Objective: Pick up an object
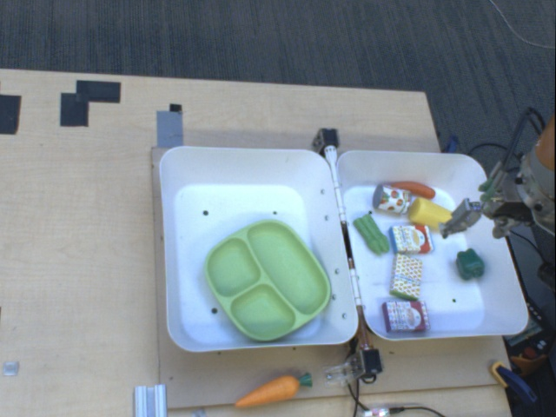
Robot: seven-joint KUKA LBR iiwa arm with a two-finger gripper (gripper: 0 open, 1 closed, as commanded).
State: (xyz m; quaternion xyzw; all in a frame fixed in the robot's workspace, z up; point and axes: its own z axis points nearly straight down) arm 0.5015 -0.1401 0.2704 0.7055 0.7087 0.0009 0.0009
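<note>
My gripper [480, 223] hangs over the right side of the right bin [499, 320], open, with nothing between its fingers. One fingertip [457, 220] is just right of a yellow block [429, 212]. A dark green lump [470, 265] lies a little below the gripper. Further left in that bin are a small can [393, 200], a red chili [417, 188], a green pea pod [371, 233], a blue and orange packet [410, 239], a speckled box [407, 275] and a red pouch [406, 316].
The left bin [187, 233] holds a green divided plate [267, 279]. A toy carrot [271, 391] lies on the bench in front of the bins. A black clamp [327, 138] sits at the far end of the ridge between the bins.
</note>
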